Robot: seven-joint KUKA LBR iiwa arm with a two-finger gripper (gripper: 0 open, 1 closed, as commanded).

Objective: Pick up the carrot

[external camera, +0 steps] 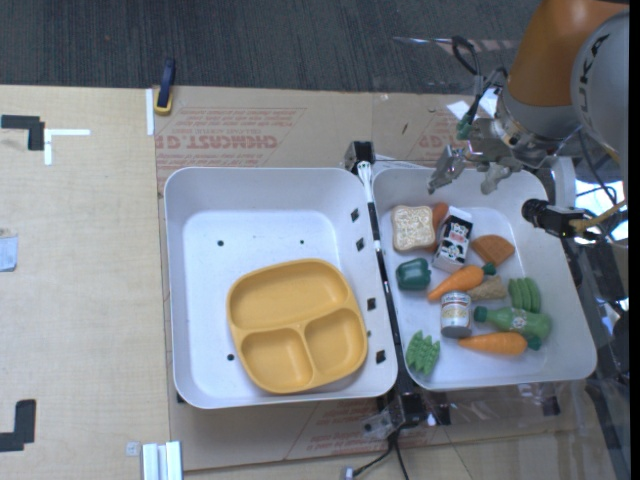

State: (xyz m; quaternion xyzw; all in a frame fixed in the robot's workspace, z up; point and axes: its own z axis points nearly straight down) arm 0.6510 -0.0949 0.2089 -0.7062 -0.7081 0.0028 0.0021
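Observation:
Two carrots lie in the right bin [570, 363]. One carrot [455, 282] lies slantwise near the bin's middle, and a second carrot [492, 344] with a green top rests near the front wall. My gripper [465, 179] hangs over the bin's back edge, well behind both carrots. It is open, with nothing between its fingers.
Around the carrots lie a bread slice [412, 228], a milk carton [455, 240], an orange-brown food piece [494, 251], a green pepper [412, 274], a small can [455, 314], a green bottle [510, 319] and leafy greens [423, 353]. The left bin [190, 268] holds a yellow divided plate [297, 324].

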